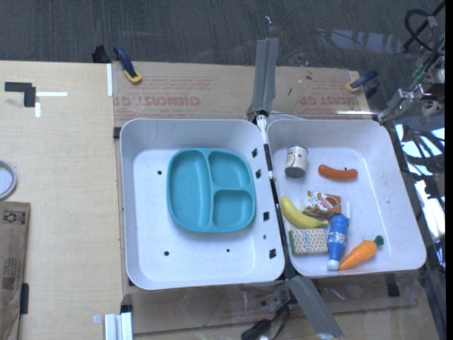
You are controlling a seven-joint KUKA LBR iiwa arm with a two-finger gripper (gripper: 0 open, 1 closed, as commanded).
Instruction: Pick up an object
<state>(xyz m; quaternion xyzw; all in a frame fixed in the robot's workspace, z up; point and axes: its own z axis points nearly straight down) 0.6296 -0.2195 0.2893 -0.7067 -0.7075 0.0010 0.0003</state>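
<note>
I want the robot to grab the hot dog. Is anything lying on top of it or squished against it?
No. The hot dog lies by itself on the right bin's floor, nothing on it. The can sits apart to its left, the snack packet below it.

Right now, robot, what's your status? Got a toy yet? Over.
Nothing picked yet. Toys in right bin: can, hot dog, banana, bottle, carrot. Hot dog lies apart; banana, bottle, carrot crowd together. Over.
</note>
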